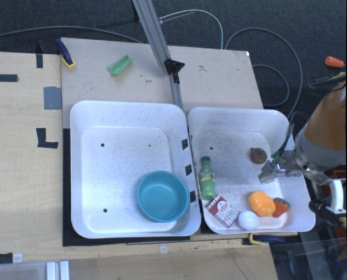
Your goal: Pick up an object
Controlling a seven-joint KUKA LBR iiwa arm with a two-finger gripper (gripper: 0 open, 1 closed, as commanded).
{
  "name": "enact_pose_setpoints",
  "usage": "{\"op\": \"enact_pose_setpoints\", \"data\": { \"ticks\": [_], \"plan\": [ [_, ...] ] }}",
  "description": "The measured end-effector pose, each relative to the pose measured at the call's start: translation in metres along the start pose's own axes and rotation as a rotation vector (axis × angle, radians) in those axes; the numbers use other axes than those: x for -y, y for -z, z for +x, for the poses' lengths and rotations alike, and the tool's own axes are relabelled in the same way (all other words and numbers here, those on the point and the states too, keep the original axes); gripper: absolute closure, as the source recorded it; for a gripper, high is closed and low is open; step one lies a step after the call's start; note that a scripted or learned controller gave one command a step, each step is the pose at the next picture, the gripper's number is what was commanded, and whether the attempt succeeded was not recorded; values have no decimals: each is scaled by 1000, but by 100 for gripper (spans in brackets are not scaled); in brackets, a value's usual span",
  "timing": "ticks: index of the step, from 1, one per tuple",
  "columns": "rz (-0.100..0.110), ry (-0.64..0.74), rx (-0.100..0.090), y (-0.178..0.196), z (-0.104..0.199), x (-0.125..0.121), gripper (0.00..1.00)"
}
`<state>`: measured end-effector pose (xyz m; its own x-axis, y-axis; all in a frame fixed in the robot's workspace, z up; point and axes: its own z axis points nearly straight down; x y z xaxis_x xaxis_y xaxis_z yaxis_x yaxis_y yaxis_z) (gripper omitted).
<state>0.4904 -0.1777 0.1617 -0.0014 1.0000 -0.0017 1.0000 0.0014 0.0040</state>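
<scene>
- Brown round thing (257,154) sits in the right bin (232,121), just left of the hand (271,169) (not touching, looks like).
- Wooden table (21,156), dark carpet behind, blue bowl (162,196) in the left bin (92,121).
- Hand's grip: can't tell, too blurry.

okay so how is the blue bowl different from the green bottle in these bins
The blue bowl sits upright and open in the left bin; the green bottle lies on its side in the right bin. The bowl is round and much wider; the bottle is slim and long. Both are near the wall between the two bins.
</scene>
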Motion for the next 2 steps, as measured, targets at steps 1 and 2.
{"op": "enact_pose_setpoints", "data": {
  "ticks": [1, 2],
  "plan": [
    [-1, 2, 0, 55, 8, -8, 100],
    [-2, 1, 1, 118, 10, -7, 100]
  ]
}}
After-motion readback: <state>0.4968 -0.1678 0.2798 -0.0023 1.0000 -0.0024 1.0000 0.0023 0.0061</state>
